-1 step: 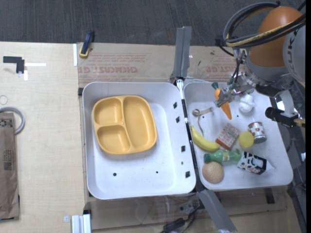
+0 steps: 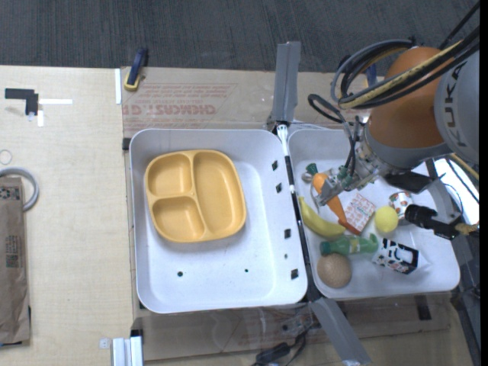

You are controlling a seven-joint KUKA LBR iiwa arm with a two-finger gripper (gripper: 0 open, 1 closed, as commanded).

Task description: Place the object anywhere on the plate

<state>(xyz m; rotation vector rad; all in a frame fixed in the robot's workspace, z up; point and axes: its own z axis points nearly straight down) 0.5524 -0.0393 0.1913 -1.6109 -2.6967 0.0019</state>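
Gripper (image 2: 329, 193) low over the carrot (image 2: 339, 208) in right bin (image 2: 450, 280); jaw state unclear.
Should centre on carrot, grip firmly, lift clear before crossing to the plate (image 2: 195, 195).

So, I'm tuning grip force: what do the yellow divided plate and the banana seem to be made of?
The plate looks like moulded plastic: uniform matte yellow, rounded compartment ridges. The banana in the right bin looks like smooth, slightly glossy toy plastic, though a real fruit can't be ruled out.

The claw (image 2: 333, 191) hangs over the right bin (image 2: 446, 280), touching the carrot (image 2: 341, 204). The banana (image 2: 319, 219) lies just left of it, the kiwi (image 2: 334, 270) nearer the front, the ball (image 2: 386, 219) right. The plate (image 2: 195, 195) sits far left, in the left bin (image 2: 152, 280).
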